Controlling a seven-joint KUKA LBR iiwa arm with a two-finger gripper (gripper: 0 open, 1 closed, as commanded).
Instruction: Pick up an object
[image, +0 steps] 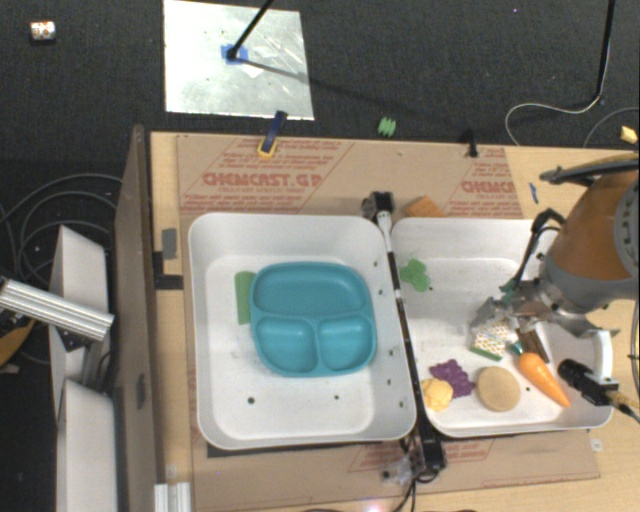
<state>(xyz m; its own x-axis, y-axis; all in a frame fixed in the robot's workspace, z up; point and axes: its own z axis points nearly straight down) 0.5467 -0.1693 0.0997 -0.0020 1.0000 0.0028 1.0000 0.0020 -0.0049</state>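
On the worktop sit 2 shallow white bins side by side. Largest of their contents, a teal divided plate with 3 compartments fills the middle of the left bin, overlapping a green strip at its left edge. Reaching into the right bin, the grey arm sets its jaws low over a small checkered packet; whether they are wide or narrow cannot be told. Nearby lie a tan potato, an orange carrot, purple grapes, a yellow piece, and, apart, a green leaf.
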